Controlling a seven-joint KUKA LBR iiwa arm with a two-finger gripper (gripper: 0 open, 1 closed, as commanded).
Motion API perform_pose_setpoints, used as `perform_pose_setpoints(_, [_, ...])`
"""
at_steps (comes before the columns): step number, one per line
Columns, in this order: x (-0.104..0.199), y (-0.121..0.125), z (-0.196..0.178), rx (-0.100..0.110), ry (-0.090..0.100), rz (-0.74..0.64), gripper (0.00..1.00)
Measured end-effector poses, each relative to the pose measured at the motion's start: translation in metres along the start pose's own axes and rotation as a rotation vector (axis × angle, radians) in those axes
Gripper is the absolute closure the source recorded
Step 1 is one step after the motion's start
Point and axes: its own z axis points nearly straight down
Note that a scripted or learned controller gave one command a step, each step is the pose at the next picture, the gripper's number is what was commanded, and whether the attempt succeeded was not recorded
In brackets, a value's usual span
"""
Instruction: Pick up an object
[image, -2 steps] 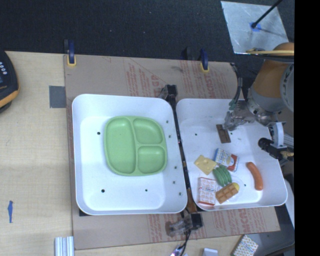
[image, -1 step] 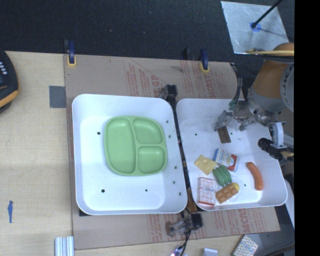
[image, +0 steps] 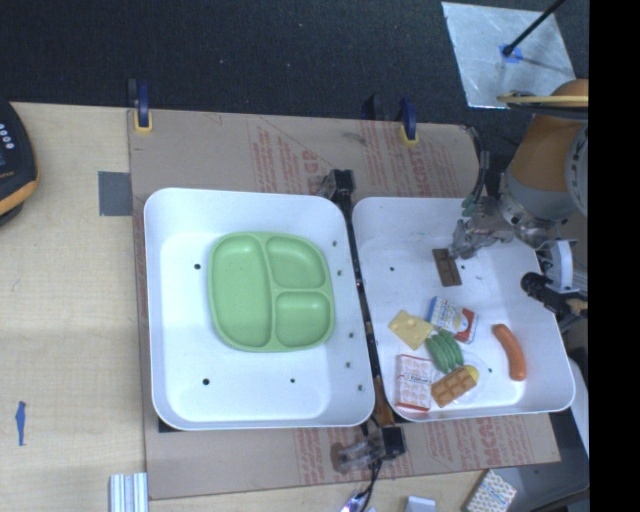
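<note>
As the arm reaches into the right bin (image: 385, 225), its gripper (image: 465, 243) hangs just above a small brown block (image: 446, 267) — the block's long axis nearly upright in view — finger spread impossible to tell.
</note>
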Motion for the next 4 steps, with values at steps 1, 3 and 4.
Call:
perform_pose_setpoints(1, [0.0,0.0,0.001,0.001,0.0,0.0,0.0])
perform_pose_setpoints(3, [-0.033,0.018,0.021,-0.007,0.0,0.008,0.0])
perform_pose_setpoints(4, [0.026,0.002,0.022,0.001,0.004,0.001,0.0])
